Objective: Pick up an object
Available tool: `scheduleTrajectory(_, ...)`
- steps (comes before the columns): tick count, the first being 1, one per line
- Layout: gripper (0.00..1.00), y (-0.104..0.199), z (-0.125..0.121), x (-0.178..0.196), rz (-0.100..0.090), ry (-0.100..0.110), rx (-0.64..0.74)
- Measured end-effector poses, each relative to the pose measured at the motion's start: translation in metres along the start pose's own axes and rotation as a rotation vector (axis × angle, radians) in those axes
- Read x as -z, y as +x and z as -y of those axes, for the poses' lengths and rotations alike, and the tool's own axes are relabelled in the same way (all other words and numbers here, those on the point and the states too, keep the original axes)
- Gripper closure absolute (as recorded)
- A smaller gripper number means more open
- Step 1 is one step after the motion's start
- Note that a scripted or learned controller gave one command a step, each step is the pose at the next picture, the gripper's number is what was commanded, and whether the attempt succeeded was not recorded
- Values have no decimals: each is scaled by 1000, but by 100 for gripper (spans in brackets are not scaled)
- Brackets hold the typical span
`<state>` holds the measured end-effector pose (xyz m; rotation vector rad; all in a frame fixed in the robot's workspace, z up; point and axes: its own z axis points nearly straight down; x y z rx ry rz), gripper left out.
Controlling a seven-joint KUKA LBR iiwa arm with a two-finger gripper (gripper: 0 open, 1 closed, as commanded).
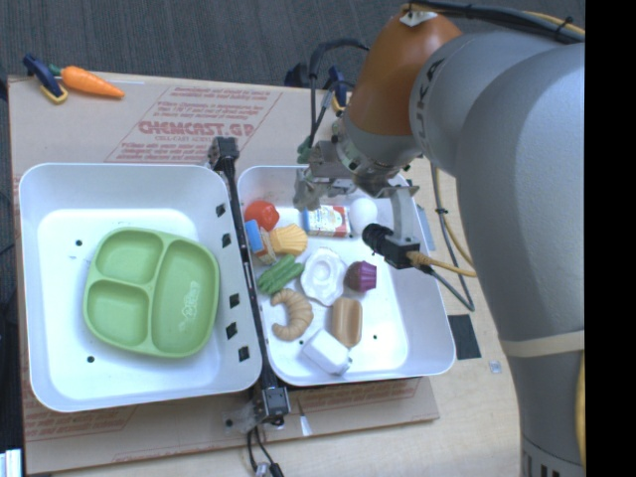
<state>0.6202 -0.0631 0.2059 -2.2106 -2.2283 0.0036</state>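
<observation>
My gripper [323, 189] hangs over the back of the right bin [429, 318], just above a small red-and-white carton [326, 221]. Nothing shows between it and the carton. Around the carton lie a red tomato [261, 213], a white egg [364, 210], a yellow piece [289, 238] and a blue piece [253, 237]. Nearer the front are a green pod [280, 273], a white ruffled piece [323, 274], a purple eggplant [361, 276], a croissant [293, 314], a brown bun [346, 320] and a white block [326, 352].
The left bin [40, 192] holds a green divided plate [152, 291]. A toy carrot [91, 82] and a blue clip [45, 78] lie on the cardboard behind it. The grey arm [507, 187] and its cables [447, 261] overhang the right bin's right side.
</observation>
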Motion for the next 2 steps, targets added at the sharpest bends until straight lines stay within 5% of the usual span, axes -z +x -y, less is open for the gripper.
scheduleTrajectory(1,100,52,76,-6,1,1,0)
scheduleTrajectory(2,100,40,138,-15,1,0,-1)
